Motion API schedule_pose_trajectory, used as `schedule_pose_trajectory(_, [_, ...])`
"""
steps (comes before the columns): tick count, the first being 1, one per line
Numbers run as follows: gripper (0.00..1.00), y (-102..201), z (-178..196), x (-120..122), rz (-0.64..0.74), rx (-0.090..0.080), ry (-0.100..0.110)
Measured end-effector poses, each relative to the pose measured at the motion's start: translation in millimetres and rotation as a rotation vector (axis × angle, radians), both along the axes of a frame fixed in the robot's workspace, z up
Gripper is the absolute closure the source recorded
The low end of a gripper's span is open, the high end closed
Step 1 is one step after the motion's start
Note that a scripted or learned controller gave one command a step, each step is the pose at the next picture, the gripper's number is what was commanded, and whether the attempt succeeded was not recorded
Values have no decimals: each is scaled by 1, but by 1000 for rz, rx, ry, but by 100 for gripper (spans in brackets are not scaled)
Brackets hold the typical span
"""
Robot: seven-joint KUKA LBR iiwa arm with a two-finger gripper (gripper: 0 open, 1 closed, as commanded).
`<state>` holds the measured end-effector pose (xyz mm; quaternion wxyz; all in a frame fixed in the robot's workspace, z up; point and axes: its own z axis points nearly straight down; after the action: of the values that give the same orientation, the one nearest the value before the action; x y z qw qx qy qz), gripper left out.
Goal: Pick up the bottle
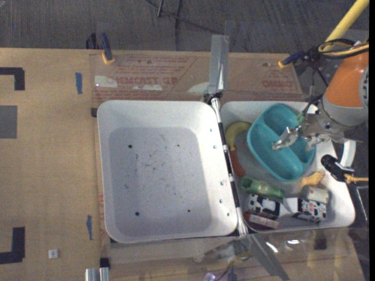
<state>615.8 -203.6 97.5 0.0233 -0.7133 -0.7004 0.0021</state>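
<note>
While the grey arm with its orange band (345, 89) reached in from the right, we saw its claw (287, 139) over the teal divided dish (272, 160) in the right bin (337, 201). We could not tell from this slanted view whether the claw was open or closed, and nothing could be seen gripped in it. We also could not tell whether it touched the dish or hung above it.

The bottle (262, 187), green and lying on its side, sat in the same bin just beside the near edge of the dish. It lay toward the wall that the bin shares with the left bin (158, 168), and it was apart from the claw.

Just nearer the camera than the bottle lay a black-and-white patterned item (262, 205), with a dark red flat thing (262, 220) beyond it against the bin's near wall. A second black-and-white patterned item (313, 208) lay toward the right of the bin, and a tan piece (313, 179) sat just above it, near the dish.

On the dish's left side we noticed a yellow object (234, 130), partly hidden by the dish, and a red one (237, 161) close to the shared wall. Both bins stood side by side on the tan worktop (47, 157).
</note>
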Motion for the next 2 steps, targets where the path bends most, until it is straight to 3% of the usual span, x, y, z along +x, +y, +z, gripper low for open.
schedule_pose_trajectory(1, [0, -5, -1, 25, 22, 19, 69])
schedule_pose_trajectory(2, [0, -8, -2, 34, 47, 30, 93])
